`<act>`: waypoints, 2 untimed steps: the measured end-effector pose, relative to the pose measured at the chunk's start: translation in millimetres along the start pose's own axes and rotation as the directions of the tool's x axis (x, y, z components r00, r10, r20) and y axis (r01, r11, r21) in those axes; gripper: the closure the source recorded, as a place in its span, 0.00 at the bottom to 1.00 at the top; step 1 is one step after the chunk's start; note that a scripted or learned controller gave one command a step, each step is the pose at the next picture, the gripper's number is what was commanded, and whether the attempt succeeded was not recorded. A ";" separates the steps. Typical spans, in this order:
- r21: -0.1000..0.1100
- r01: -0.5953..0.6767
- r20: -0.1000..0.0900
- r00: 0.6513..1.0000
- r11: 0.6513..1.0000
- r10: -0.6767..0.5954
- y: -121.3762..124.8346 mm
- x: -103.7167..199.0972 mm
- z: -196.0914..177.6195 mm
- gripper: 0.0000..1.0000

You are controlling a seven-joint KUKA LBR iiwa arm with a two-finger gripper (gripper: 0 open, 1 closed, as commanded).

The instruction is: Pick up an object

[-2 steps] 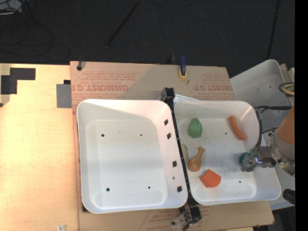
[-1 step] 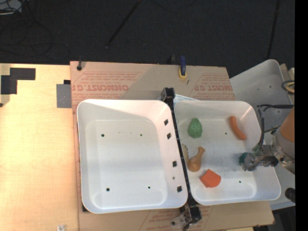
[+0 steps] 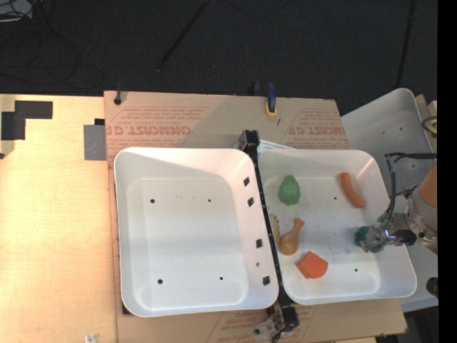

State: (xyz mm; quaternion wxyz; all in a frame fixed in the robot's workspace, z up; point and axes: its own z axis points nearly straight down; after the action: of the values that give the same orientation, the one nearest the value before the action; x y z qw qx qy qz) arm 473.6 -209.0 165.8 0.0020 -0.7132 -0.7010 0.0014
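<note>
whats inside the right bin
The right bin holds a green lump, an orange sausage shape, a tan drumstick shape and a red-orange block. The tool sits by a dark teal thing; what lies under it is covered.

Two white bins are seen side by side on a counter [image 3: 57,213]. In the right bin [image 3: 389,291], a green lump [image 3: 289,190], an orange sausage-shaped piece [image 3: 351,189], a tan drumstick shape [image 3: 290,237] and a red-orange block [image 3: 312,265] are scattered. The claw [image 3: 371,239] is lowered near a dark teal object [image 3: 363,236] by the right wall.
</note>
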 end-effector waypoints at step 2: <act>-0.014 0.027 0.000 1.000 1.000 -0.027 -0.9 177.0 -176.2 1.00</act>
State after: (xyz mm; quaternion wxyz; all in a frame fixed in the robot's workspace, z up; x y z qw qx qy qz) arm 476.6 -32.2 342.1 -0.0029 -0.7038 -0.7104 -0.0038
